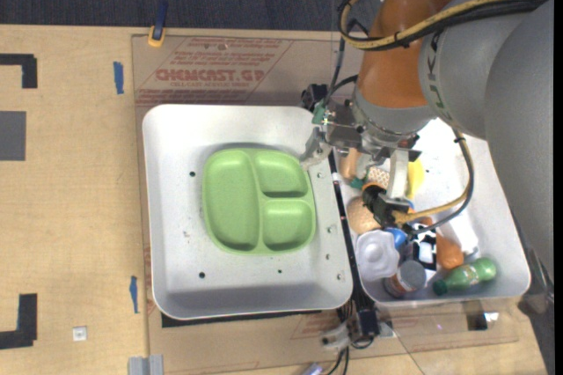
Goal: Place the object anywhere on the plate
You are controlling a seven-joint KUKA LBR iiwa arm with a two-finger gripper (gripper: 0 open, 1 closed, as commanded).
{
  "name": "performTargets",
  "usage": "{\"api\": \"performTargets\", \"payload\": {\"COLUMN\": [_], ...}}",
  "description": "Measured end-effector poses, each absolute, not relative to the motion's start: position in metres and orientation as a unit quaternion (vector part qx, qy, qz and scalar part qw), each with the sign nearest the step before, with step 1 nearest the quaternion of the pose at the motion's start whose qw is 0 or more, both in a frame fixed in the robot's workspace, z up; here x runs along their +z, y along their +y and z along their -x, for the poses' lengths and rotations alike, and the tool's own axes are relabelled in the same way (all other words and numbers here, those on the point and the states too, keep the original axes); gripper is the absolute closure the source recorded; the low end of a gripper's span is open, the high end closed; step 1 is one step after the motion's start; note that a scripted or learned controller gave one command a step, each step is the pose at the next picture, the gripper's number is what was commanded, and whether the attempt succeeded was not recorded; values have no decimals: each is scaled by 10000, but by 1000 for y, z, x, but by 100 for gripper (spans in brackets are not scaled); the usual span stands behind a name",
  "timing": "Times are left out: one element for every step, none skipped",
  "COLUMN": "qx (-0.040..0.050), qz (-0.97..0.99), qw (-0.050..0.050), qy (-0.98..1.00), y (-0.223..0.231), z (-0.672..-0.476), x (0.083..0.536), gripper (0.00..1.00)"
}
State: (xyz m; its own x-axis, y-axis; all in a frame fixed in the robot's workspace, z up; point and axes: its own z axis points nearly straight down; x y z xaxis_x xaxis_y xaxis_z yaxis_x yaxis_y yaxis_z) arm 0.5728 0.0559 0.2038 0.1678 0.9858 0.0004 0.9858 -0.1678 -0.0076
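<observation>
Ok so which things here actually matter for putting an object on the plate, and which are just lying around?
For the job:
green plate in the left bin
gripper, down among the objects in the right bin

Lying about:
cardboard sheet
blue tape marks
black tape marks

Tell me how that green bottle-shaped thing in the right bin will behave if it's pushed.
The green bottle-shaped object lies on its side, so it probably rolls. It looks smooth and rounded, likely slippery for the gripper. It rests against the right bin wall.
</observation>
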Motion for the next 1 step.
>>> {"api": "performTargets", "payload": {"qx": [23], "qz": [7641], "qw": [30], "qy": [-6451], "y": [56], "z": [-573], "x": [204], "gripper": [0]}}
